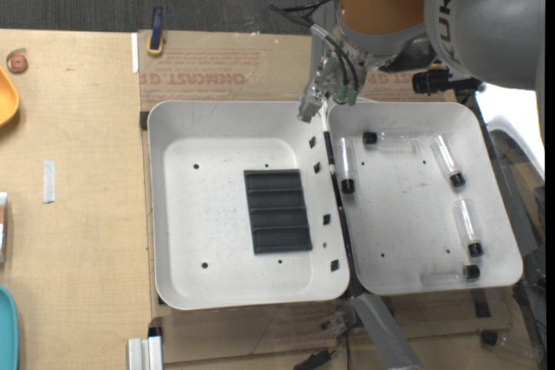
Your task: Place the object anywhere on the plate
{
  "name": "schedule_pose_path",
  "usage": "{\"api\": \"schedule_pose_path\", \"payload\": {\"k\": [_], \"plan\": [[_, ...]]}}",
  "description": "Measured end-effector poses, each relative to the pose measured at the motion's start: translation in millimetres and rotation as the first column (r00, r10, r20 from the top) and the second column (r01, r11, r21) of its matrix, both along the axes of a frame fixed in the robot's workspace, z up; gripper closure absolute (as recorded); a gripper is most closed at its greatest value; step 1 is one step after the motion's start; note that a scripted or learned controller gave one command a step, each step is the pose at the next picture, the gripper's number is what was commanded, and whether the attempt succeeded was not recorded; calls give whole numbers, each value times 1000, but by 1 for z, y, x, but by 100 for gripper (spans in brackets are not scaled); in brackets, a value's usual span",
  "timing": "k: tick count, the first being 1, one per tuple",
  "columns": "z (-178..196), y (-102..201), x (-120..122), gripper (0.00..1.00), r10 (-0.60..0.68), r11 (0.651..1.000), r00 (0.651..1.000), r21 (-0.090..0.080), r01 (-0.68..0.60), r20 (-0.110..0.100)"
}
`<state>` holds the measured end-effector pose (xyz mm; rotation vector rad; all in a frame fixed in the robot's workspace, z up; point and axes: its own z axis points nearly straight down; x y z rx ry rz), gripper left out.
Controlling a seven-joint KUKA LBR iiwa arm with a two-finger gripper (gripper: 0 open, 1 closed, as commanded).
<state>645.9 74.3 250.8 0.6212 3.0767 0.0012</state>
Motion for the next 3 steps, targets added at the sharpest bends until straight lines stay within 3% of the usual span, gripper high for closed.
{"api": "schedule_pose_path", "payload": {"k": [1, 2, 3], "plan": [[6, 57, -8, 100, 426, 905, 905, 0, -426, 0], [56, 80, -64, 100, 668, 745, 745, -1, -668, 0], [86, 115, -70, 100, 898, 439, 439, -2, -898, 1]]}}
